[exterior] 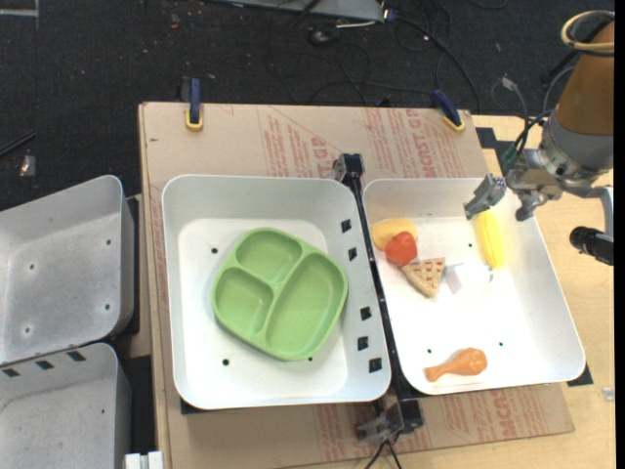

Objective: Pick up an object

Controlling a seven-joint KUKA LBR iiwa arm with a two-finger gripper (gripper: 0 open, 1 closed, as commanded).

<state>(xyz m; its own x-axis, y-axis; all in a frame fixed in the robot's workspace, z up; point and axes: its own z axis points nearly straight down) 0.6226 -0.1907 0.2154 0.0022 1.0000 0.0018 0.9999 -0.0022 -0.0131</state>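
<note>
The pincer [509,197] hangs over the far right corner of the right bin [562,311], its two fingers spread apart with nothing between them, just above the top end of a yellow corn cob [490,239]. The cob lies lengthwise on the bin floor. Near it to the left sit a yellow and red fruit piece [395,239] and a pizza slice [426,276]; a drumstick [456,364] lies at the near edge. The left bin [186,291] holds a green divided plate [280,292].
</note>
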